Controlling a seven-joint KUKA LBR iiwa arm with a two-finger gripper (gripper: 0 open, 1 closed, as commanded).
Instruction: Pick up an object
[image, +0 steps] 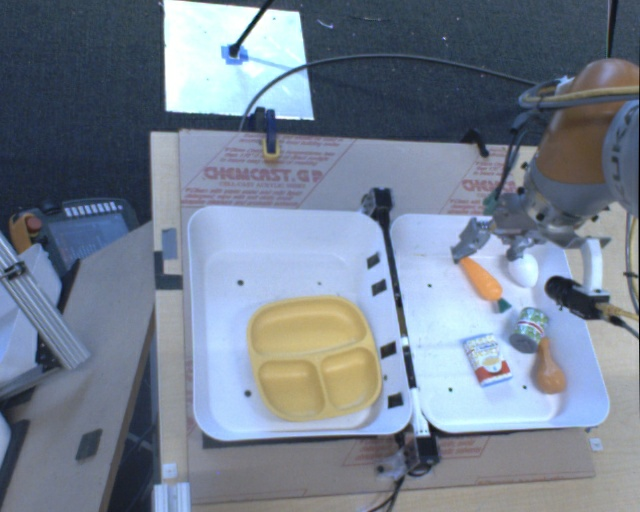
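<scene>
In the right bin (440, 400) lie an orange carrot (482, 280), a white egg (522, 270), a small green-labelled can (528, 328), a little white and red carton (487, 360) and a tan gourd-shaped toy (546, 368). My gripper (497, 243) hangs over the bin's far part, just above the carrot's upper end and the egg. Its fingers stand apart, one grey fingertip (468, 243) left of the carrot, and nothing sits between them. A yellow divided plate (315, 357) rests in the left bin (220, 300).
A black clip strip (392, 310) runs along the seam between the two bins. A black fitting with a cable (572, 296) juts out at the right bin's right rim. A grey handset (85, 235) and a metal rail (40, 310) lie left of the bench.
</scene>
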